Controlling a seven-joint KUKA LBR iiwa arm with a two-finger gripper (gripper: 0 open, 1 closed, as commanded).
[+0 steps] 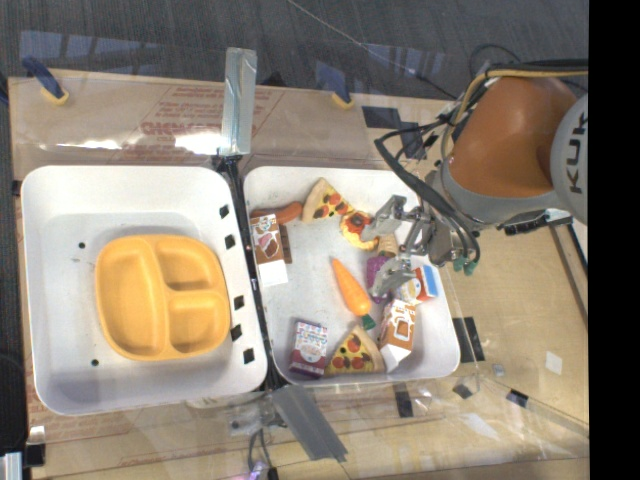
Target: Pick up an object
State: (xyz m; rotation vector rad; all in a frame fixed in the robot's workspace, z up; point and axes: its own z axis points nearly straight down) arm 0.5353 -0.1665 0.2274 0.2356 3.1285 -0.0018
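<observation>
Nearest, a pizza slice (353, 353) is seen untouched in the right bin (300, 183), while the gripper (398, 236) is poised with fingers spread, empty, above a purple item (380, 276); nothing is lifted yet.

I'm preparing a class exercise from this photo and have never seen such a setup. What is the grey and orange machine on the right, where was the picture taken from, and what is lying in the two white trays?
The machine is a robot arm with a two-finger gripper, reaching in from the right. One fixed camera looks down at a slant. The gripper hangs over the right bin, among toy foods: a carrot, two pizza slices, a sausage and small cartons. The left bin holds a yellow divided plate. Nothing shows between the fingers, so I would not say it holds anything.
</observation>
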